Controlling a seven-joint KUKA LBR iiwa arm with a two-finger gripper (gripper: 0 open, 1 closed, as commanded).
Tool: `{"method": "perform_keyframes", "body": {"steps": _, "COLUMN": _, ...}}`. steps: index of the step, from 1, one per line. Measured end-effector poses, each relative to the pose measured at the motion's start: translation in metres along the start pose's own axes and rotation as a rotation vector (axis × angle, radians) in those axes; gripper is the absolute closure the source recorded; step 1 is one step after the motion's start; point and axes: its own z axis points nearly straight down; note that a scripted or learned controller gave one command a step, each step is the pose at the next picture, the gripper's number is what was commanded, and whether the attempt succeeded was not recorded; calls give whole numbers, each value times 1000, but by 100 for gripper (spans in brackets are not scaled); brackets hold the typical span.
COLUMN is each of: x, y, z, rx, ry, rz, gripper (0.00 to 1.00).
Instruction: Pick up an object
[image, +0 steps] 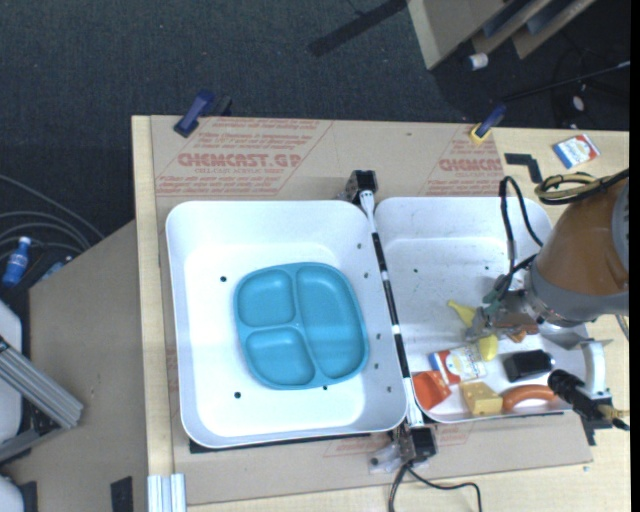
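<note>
Pick not done, as far as I can judge: nothing is visibly lifted, every item lies on a bin floor. The grey arm with the orange band reaches in from the right and is low over the right shallow white plastic bin. The claw sits at the top of the clutter pile, among the items. Cannot tell how far the claw is open or whether it has hold of anything; the wrist body hides that and the area is cluttered. Left to do, in my judgement: secure one item and raise it clear.

Contents of the right bin, relative to the claw:
- small yellow plastic pieces just to the left of the claw, another yellow bit just below it, either likely the target
- white and red printed packet below-left
- red-orange flat piece further below-left, at the bin's front-left corner
- tan block below
- orange curved sausage-like item below-right
- small black rectangular block just below-right

Left shallow white plastic bin, well apart to the claw's left: holds one light blue divided plastic plate with three compartments, flat, nothing in it.

Both bins sit side by side on the cardboard-covered desk.
</note>
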Motion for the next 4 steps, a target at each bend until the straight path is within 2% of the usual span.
{"method": "perform_keyframes", "body": {"steps": 1, "x": 101, "y": -5, "z": -90, "rx": 0, "ry": 1, "rz": -3, "gripper": 100}}
{"method": "perform_keyframes", "body": {"steps": 2, "x": 185, "y": -26, "z": -111, "rx": 2, "ry": 1, "rz": -3, "gripper": 100}}
{"method": "perform_keyframes", "body": {"steps": 3, "x": 150, "y": -21, "z": -171, "rx": 0, "ry": -1, "rz": -1, "gripper": 100}}
{"method": "perform_keyframes", "body": {"steps": 4, "x": 221, "y": -27, "z": -159, "rx": 4, "ry": 1, "rz": -3, "gripper": 100}}
